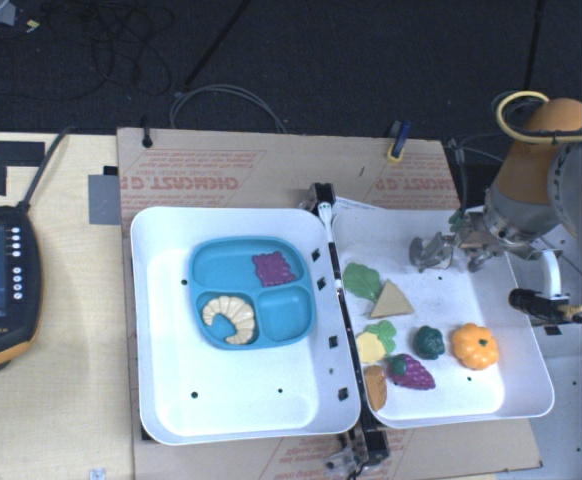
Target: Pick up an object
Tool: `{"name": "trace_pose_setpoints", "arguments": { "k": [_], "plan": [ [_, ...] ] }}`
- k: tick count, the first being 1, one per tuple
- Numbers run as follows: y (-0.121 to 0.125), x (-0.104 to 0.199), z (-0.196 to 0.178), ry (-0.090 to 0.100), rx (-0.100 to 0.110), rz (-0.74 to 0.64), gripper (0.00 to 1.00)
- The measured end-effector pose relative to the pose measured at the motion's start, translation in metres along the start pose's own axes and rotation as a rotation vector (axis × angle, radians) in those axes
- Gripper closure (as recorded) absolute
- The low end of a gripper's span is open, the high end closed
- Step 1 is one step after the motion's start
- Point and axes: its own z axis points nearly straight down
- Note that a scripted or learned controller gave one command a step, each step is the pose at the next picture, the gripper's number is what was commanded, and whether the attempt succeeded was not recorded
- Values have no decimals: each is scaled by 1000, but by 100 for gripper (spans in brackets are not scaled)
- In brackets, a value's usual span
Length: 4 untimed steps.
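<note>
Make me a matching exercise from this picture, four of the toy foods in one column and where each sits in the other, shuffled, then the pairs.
Things:
1. croissant
2. purple grapes
3. orange pumpkin
4. green leaf

Places:
A. right bin, near its right side
B. blue tray, upper right compartment
C. right bin, close to the divider between bins
D. blue tray, lower left compartment

Pairs: 1-D, 2-B, 3-A, 4-C
</note>
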Motion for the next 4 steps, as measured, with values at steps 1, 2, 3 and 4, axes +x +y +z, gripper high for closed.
{"name": "trace_pose_setpoints", "arguments": {
  "k": [1, 2, 3, 4],
  "plan": [
    [6, 51, 20, 2, -9, 4, 0],
    [-77, 13, -38, 0, -8, 12, 0],
    [-111, 43, 22, 2, -10, 10, 0],
    [-110, 40, 10, 1, -11, 15, 100]
  ]
}}
